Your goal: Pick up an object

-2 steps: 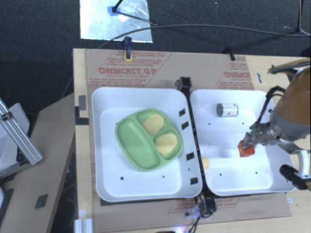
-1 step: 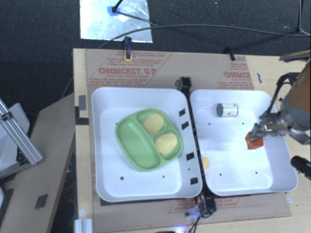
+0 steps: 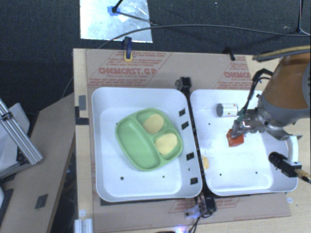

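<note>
The gripper [image 3: 239, 130] hung right over a red block [image 3: 235, 140] near the middle of the right bin [image 3: 252, 183]; whether it was spread or pressed together could not be told. A grey cylinder [image 3: 226, 109] lay just beyond. A green divided plate [image 3: 136, 144] sat in the left bin [image 3: 112, 178]. Both bins rested on a brown printed board [image 3: 160, 64] over dark carpet [image 3: 39, 23].

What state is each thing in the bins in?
green plate: flat in left bin, both small compartments filled
yellow pieces: one per small compartment
grey cylinder: on its side in right bin
red block: under the gripper, grasp unclear
yellow scrap: near right bin's left wall
</note>
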You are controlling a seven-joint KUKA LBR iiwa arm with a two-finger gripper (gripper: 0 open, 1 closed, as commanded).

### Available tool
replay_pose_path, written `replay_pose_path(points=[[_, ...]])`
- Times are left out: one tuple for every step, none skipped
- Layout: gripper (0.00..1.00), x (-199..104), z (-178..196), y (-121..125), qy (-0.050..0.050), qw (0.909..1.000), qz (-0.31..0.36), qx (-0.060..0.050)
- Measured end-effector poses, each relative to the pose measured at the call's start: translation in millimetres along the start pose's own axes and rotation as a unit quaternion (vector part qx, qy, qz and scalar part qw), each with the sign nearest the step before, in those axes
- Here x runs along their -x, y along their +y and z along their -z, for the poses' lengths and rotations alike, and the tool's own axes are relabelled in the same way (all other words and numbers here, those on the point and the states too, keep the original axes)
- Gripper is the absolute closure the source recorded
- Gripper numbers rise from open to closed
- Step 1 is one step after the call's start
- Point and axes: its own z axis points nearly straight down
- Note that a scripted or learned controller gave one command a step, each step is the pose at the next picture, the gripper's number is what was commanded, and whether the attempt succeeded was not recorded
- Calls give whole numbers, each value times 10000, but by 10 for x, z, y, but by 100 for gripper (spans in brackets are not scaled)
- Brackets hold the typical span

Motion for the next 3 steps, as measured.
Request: replay_pose_path(points=[[100,-621,65,182,2,10000,7,6],[100,-1242,149,310,5,10000,7,4],[100,-1835,194,381,6,10000,6,2]])
